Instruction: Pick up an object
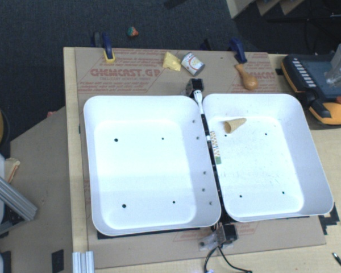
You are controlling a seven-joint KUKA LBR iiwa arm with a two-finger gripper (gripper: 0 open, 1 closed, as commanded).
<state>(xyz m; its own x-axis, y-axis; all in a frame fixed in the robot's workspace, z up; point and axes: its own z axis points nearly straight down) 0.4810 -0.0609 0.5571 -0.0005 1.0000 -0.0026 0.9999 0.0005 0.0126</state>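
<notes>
End effector state we cannot tell, and we judge the tan cone [235, 124], lying loose in the right bin [310, 158] on its reach-in side, may roll away from a slanted approach.

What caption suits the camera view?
Two white bins side by side; a tan cone-shaped object lies in the right one.

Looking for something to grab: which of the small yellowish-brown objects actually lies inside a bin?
The tan cone, in the right bin; the others lie on the board behind.
</notes>
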